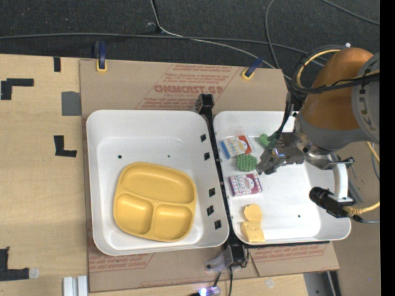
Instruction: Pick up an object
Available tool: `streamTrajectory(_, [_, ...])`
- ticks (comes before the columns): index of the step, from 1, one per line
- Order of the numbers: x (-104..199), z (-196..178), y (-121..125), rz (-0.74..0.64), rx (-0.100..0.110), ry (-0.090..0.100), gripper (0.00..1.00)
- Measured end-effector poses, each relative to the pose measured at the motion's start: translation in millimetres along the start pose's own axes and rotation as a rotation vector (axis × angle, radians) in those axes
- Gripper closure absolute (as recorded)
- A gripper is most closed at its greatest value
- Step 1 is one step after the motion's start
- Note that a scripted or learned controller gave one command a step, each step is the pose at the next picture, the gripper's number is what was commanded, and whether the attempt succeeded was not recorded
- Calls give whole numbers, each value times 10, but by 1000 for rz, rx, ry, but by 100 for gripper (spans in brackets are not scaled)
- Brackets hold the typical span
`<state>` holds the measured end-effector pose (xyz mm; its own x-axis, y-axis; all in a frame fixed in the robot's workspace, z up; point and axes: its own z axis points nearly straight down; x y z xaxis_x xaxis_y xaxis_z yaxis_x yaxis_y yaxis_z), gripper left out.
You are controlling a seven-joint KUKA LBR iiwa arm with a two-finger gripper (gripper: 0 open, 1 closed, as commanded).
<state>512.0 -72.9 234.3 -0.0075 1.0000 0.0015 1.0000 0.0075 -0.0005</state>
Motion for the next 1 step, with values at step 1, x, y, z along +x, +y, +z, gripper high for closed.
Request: streamTrajectory(1, [522, -75, 71, 0, 1, 0, 100])
